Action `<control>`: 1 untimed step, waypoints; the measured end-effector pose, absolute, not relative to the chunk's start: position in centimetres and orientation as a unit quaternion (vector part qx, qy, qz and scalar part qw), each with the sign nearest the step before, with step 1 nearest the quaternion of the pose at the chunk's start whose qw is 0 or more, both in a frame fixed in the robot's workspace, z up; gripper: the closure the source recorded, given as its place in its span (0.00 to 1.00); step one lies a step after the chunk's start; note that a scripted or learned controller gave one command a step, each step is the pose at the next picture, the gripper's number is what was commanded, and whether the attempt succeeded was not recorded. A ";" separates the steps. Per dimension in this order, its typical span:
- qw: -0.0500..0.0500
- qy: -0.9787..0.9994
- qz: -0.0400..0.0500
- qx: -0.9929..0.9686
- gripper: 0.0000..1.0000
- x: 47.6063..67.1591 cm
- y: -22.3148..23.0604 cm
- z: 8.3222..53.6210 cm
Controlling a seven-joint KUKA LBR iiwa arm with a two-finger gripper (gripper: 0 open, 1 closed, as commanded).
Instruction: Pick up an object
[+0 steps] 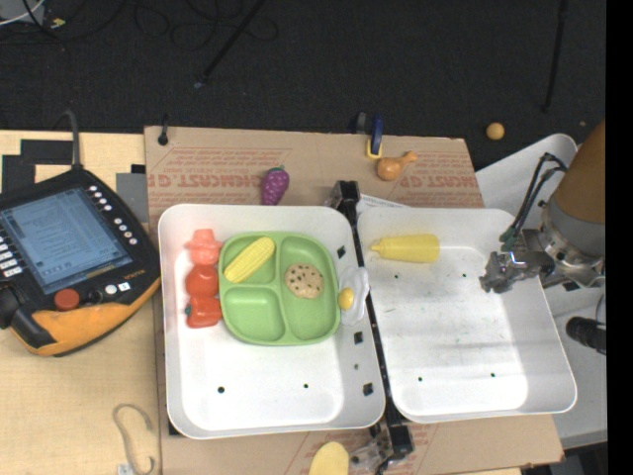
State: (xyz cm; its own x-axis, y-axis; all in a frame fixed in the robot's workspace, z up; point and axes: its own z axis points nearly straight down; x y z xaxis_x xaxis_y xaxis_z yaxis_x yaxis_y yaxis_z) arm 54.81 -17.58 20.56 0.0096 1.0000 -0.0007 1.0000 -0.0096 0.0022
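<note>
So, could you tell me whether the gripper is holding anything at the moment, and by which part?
Nothing shows in the gripper. It sits over the right bin, apart from the yellow bottle.

Single fixed camera, high above bench [79, 404], slanted down, both bins framed
</note>
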 end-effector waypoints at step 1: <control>0.000 0.705 0.000 0.709 1.00 54.8 -17.8 22.9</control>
